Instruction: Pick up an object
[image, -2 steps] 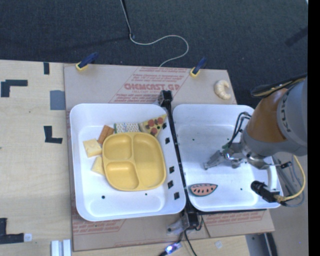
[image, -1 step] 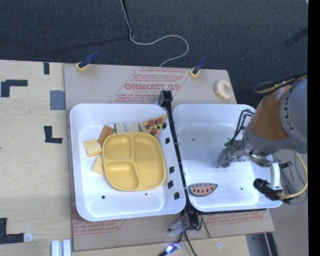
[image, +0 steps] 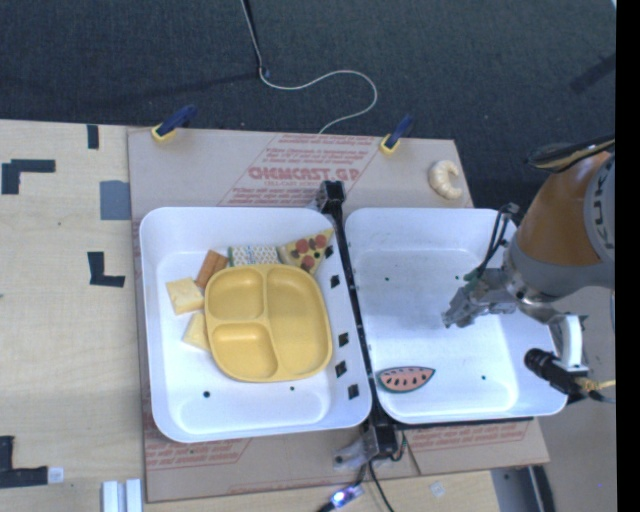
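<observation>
A watermelon slice toy (image: 405, 378) lies near the front edge of the right bin (image: 420, 250). My gripper (image: 460, 311) hangs over the right part of that bin, up and to the right of the slice, apart from it. In the left bin (image: 160, 300) a yellow divided plate (image: 268, 322) sits in the middle. Around the plate's left and top edges lie a pizza slice toy (image: 308, 249), a brown cracker (image: 210, 267) and pale bread pieces (image: 185, 296).
A beige ring-shaped object (image: 446, 178) rests on the cardboard behind the right bin. A cable (image: 320, 80) loops across the dark floor at the back. Blue and yellow clamps (image: 397, 131) hold the cardboard's rear corners.
</observation>
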